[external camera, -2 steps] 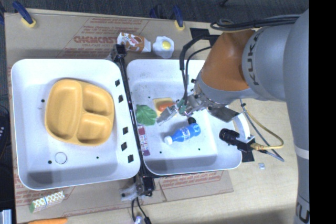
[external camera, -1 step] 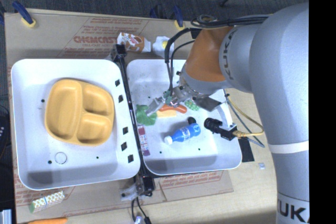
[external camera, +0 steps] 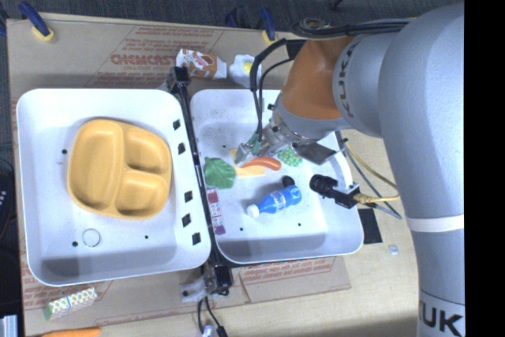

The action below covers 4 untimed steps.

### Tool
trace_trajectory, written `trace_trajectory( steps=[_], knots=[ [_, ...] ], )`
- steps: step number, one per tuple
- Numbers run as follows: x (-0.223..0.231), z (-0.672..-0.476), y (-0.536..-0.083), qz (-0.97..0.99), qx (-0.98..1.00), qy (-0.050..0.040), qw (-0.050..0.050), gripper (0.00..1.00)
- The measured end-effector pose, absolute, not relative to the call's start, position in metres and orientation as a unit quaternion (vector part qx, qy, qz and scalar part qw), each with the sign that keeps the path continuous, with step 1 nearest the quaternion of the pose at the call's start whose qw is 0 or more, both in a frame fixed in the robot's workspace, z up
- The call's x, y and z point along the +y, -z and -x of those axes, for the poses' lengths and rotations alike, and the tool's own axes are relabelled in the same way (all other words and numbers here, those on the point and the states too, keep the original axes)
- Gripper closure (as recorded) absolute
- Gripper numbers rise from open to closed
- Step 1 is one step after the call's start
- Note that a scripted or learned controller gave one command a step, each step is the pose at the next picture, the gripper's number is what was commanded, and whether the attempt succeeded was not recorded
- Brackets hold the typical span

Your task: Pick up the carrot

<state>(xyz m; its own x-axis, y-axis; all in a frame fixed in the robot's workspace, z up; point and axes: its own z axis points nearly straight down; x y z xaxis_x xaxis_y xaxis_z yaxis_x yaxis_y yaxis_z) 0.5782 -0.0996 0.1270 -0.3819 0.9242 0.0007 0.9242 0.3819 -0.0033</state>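
The grey KUKA arm fills the 3 o'clock side of the view, its orange band sitting over the upper part of the right bin. Below it lie 2 shallow white bins side by side on a cardboard-covered bench. The left bin holds a yellow 3-compartment plate, set toward its 9 o'clock half. The right bin holds the smaller items, clustered around its middle.

A blue plastic bottle with a white cap lies on its side toward 5 o'clock of that cluster. A green leafy toy lies at 9 o'clock of it, near the divider between the bins. The carrot, orange and lying roughly level, sits in the centre of the right bin, between the leafy toy and a small green item at its 3 o'clock end.

The gripper hangs at the carrot's 12 o'clock edge, just above it; whether it is released or clenched I cannot tell, and the carrot lies on the bin floor.
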Motion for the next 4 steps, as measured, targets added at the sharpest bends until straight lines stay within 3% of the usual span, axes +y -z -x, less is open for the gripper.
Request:
trace_trajectory(
  steps=[1, 2, 3, 4],
  knots=[
    [-0.125, -0.503, -0.186, 0.603, -0.797, -0.0009, 0.002, 1.00],
    [-0.115, -0.588, -0.112, 0.495, -0.869, -0.0004, 0.000, 1.00],
    [-0.199, -0.552, -0.117, 0.503, -0.864, -0.0009, 0.002, 1.00],
    [-0.189, -0.485, -0.206, 0.485, -0.875, -0.0002, 0.000, 1.00]
  ],
)
